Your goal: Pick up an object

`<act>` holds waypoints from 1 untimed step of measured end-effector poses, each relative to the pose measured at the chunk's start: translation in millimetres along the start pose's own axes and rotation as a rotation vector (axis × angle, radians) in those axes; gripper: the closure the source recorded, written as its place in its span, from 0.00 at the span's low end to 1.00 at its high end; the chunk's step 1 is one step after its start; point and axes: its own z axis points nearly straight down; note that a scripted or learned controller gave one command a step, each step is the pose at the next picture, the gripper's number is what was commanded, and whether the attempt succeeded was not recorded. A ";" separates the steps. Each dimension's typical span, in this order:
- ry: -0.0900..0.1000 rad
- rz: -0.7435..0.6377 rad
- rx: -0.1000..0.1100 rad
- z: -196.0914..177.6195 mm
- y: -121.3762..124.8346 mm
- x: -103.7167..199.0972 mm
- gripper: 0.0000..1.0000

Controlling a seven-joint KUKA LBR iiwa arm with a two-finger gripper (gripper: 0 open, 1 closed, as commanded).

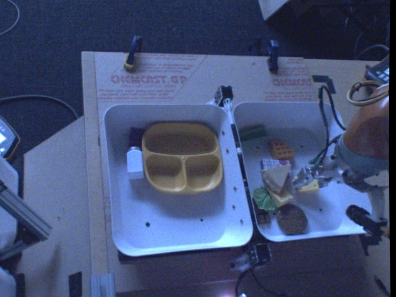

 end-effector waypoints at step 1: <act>-0.003 -0.003 -0.007 -63.0 2.6 3.3 1.00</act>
